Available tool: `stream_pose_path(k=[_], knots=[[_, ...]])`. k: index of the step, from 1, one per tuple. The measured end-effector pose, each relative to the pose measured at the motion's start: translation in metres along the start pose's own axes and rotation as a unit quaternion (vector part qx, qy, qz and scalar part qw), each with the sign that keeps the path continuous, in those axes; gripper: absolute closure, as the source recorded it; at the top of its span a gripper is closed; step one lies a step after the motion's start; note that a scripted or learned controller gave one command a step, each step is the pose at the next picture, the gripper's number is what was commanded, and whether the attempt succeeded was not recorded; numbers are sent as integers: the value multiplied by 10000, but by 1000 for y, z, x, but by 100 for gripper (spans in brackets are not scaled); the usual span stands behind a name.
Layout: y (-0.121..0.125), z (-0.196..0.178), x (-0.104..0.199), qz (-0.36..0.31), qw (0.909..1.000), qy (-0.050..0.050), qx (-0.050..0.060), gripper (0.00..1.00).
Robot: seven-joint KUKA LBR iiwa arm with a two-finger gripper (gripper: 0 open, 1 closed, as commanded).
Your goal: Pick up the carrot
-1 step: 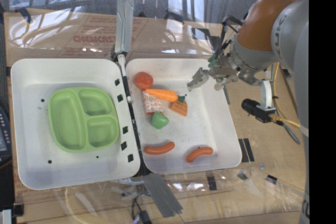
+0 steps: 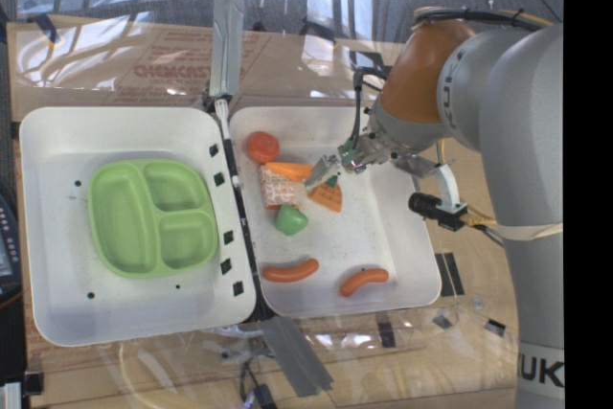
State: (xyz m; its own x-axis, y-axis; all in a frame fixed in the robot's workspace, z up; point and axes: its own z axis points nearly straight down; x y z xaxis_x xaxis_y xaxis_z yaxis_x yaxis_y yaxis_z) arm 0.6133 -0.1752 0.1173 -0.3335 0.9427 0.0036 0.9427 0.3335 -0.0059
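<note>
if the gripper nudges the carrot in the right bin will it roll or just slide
The carrot looks like a short wedge lying flat, so it would probably slide, not roll. It seems a rigid toy, likely light. The gripper hovers right above it, so a nudge may skid it.

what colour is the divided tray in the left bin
Light green divided plastic tray, clear in the camera view.

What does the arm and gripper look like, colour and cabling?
The arm is thick, rounded and grey, with an orange band above the wrist. Thin black cables loop over its top and run beside the wrist. The gripper is small and metallic. White letters "UK" mark the grey base at lower right.
</note>
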Motion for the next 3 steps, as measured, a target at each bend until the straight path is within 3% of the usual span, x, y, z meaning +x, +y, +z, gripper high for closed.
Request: stream_pose_path(k=[1,2,3], knots=[[37,25,24,363,9993,-19,-22,0],[63,25,49,2192,9757,-34,-18,0],[45,26,-3,1861,9825,-8,-16,0]])
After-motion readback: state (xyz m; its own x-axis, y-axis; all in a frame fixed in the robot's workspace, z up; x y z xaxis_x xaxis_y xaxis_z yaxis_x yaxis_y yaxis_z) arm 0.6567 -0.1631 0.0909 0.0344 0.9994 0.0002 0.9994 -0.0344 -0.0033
